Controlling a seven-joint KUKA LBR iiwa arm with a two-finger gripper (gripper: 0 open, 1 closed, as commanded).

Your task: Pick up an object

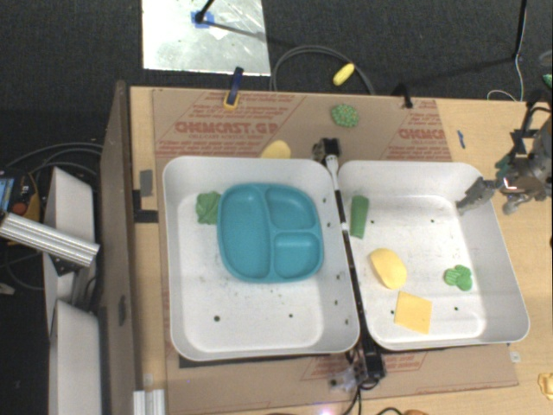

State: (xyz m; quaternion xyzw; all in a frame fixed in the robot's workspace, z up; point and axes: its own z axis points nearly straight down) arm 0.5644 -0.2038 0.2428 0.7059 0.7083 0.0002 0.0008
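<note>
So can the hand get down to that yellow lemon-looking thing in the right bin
Probably yes. The hand sits at the right bin's far right rim, and the yellow piece lies in the open, apart from the yellow square and green stick, nothing over it.

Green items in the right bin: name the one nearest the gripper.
The small green broccoli-like piece by the right wall lies closer to the gripper than the long green piece against the divider side.

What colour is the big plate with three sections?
The divided plate is teal blue, seen in the camera view, lying in the left bin.
</note>
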